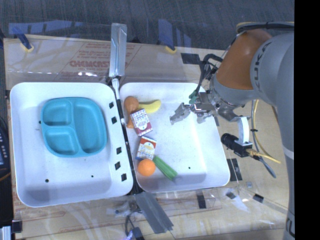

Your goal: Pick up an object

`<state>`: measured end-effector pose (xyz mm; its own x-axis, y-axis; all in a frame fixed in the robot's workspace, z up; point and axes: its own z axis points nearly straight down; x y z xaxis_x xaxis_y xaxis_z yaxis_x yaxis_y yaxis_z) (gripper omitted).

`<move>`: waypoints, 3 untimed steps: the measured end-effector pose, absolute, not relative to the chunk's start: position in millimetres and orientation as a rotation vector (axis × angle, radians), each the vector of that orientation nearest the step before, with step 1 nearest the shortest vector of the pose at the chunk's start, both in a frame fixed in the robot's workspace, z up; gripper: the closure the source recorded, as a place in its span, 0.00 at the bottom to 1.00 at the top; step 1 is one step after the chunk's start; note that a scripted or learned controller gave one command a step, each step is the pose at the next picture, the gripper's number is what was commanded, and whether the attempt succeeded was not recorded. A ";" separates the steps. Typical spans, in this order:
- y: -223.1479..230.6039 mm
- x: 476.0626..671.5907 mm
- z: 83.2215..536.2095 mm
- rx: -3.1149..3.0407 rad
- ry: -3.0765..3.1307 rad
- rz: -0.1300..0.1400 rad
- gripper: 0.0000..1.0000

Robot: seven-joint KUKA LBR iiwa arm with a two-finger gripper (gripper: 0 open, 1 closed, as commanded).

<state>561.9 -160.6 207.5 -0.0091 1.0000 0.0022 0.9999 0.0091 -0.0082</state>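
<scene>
- The grey arm (270, 69) with its orange band reaches in from the right, above the right-hand white bin (200, 154).
- The tool (187, 111) hangs over the upper right part of that bin, above bare white floor; its fingers are spread apart with nothing between them.
- The things to pick lie in a column along the left side of the right bin, well apart from the tool.
- At the top of the column, a yellow banana (151, 106) lies just beside an orange-brown rounded fruit (130, 104); the kind of fruit is too unclear to name.
- Below them a small red-and-white carton (140, 122) lies tilted, touching the rounded fruit.
- A second small carton (146, 147), white with red and green print, lies lower down.
- An orange (146, 168) sits near the bin's lower left corner, just under the second carton.
- A green, long vegetable (165, 168), perhaps a cucumber, lies slantwise just to the right of the orange.
- The left-hand white bin (30, 179) holds a blue divided tray (74, 126) with three compartments, set towards the bin's upper middle.
- Both bins sit side by side on the table (60, 59), which is covered with a clear sheet over brown board.
- A black divider with clips (118, 134) runs between the two bins.
</scene>
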 end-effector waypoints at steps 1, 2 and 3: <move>-140.3 475.5 131.9 -2.233 -2.196 0.008 0.00; -102.8 476.7 90.1 -2.211 -2.226 0.003 0.00; -101.0 516.8 89.6 -2.275 -2.163 0.003 0.00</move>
<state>516.8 -101.0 89.6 0.0504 0.9987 0.0003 0.9987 -0.0504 -0.0030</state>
